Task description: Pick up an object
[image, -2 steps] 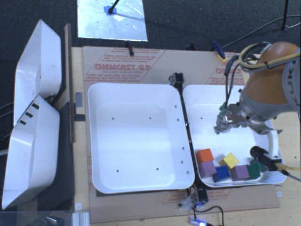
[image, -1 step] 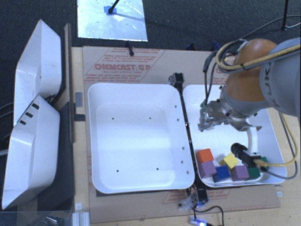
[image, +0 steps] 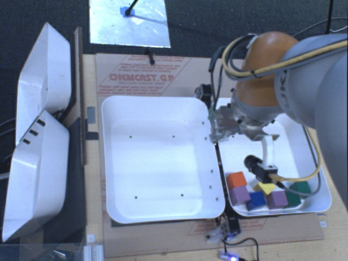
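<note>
Several small blocks lie bunched at the near end of the right bin (image: 324,199): an orange one (image: 236,179), a purple one (image: 240,194), a blue one (image: 255,200), a yellow one (image: 266,188), a second purple one (image: 277,199) and a green one (image: 300,188). My gripper (image: 219,127) hangs over the left rim of the right bin, at the divide between the two bins. It is well behind the blocks and apart from them. The grey and orange wrist hides most of the far part of the right bin.
The left bin (image: 157,101) lies beside the right one, their rims almost touching. Both stand on a cardboard sheet (image: 141,75). White covers (image: 41,145) stand at the far left, and a shiny metal plate (image: 129,15) lies behind the bench.
</note>
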You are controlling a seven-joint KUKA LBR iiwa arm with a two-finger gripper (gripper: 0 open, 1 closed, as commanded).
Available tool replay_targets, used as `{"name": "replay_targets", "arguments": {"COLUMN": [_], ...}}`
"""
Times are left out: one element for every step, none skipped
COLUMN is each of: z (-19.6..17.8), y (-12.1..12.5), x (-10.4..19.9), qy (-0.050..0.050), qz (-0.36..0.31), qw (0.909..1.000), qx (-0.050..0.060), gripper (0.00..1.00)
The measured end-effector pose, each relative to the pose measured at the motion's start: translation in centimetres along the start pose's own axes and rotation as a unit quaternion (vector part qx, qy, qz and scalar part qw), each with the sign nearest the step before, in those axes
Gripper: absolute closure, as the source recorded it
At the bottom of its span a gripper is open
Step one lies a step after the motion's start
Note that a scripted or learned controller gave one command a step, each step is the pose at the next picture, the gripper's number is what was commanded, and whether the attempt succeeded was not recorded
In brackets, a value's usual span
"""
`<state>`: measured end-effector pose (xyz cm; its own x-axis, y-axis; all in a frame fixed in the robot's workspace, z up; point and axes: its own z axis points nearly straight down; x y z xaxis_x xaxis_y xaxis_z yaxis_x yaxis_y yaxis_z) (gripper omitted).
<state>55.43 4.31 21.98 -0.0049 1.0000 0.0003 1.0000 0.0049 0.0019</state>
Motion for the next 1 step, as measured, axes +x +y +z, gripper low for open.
{"name": "replay_targets", "arguments": {"z": [-1.22], "y": [1.71], "x": [4.92], "qy": [0.001], "qz": [0.0], "qw": [1.0], "qx": [0.0], "gripper": [1.0]}}
